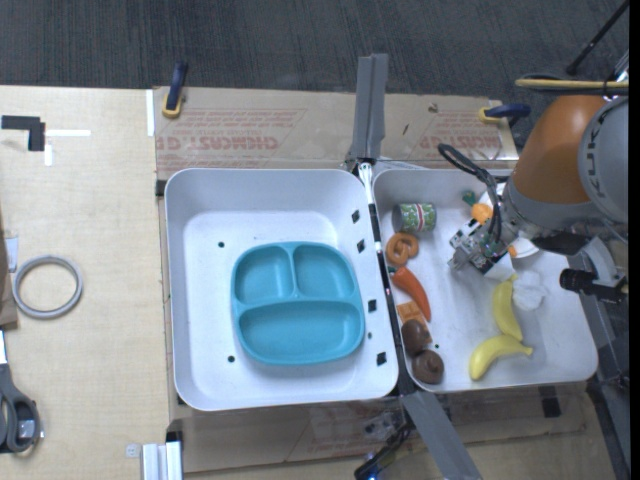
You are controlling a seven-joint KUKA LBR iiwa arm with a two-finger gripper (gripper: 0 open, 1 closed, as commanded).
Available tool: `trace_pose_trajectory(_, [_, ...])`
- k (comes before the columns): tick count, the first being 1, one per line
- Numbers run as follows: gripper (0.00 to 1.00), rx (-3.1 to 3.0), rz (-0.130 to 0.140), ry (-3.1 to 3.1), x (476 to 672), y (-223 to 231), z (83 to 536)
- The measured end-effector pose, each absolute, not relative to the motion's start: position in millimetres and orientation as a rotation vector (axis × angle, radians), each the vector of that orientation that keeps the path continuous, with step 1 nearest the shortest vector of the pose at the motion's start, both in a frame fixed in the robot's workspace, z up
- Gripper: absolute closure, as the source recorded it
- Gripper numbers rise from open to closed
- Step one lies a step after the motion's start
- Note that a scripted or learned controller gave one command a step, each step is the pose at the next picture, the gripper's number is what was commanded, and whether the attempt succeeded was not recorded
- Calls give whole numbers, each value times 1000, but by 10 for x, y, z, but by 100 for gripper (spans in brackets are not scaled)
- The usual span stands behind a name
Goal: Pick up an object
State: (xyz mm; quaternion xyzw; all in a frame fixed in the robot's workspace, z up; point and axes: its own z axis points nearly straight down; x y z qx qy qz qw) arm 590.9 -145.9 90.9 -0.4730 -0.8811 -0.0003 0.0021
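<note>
The arm (575, 158) comes in from 3 o'clock, and its gripper (478, 250) is low over the right bin (560, 368), near the bin's middle. I cannot tell if it is released or clenched; nothing is seen in its grip. So the step, I judge, is the approach, with no object chosen clearly.

The nearest candidates are the banana (503, 330) at 5 o'clock from the gripper, the carrot (411, 290) at 8 o'clock, and the green can (416, 216) at 10 o'clock. The left bin (190, 298) carries a blue plate (297, 304).

The next move needs the gripper centred above one item, then lowered straight.
</note>
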Motion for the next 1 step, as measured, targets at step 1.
trace_pose_trajectory(1, [0, -1614, -2, -2689, 5900, -1438, 907])
